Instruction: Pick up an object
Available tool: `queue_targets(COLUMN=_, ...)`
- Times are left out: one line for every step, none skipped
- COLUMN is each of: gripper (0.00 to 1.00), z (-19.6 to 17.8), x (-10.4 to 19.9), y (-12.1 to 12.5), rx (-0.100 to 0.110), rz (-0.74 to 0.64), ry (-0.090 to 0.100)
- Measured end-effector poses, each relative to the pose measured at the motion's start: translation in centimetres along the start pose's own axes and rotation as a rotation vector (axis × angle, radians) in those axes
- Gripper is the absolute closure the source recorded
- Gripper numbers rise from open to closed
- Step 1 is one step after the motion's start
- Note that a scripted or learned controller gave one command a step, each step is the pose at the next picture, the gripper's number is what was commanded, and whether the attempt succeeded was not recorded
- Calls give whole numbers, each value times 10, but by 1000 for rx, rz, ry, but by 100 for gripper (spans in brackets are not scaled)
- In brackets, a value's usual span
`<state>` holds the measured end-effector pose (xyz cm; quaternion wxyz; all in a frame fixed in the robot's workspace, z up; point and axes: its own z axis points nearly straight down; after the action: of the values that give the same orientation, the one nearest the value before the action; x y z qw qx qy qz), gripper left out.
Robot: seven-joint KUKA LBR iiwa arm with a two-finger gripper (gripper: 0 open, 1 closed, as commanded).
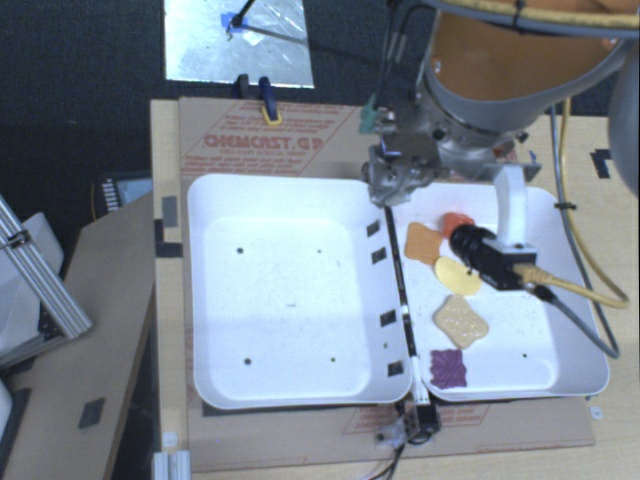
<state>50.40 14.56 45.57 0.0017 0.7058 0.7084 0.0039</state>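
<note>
The right bin (570,358) holds several small objects. An orange square (422,243) lies near its left wall, with a red-orange piece (457,221) just behind it. A yellow oval (458,276), a beige cracker-like piece (460,321) and a purple piece (448,368) follow toward the front. My gripper (393,180) hangs over the back end of the divider between the bins, up and left of the orange square. Nothing shows in its grasp.
The left bin (280,298) stands beside the right one, with a black-clipped divider (398,298) between them. A black part on a white bracket (490,253) trails a yellow cable (580,290) across the right bin. The arm's wide orange body (520,38) overhangs the back right.
</note>
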Motion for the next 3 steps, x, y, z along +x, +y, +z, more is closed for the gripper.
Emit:
queue_targets(gripper=100, z=110, x=93, y=15, rx=17, rz=-7, ry=-4)
queue_targets(gripper=100, z=-90, x=52, y=-5, rx=-12, rz=5, ry=5)
queue_targets(gripper=100, z=94, x=89, y=10, rx=23, rz=-2, ry=-9)
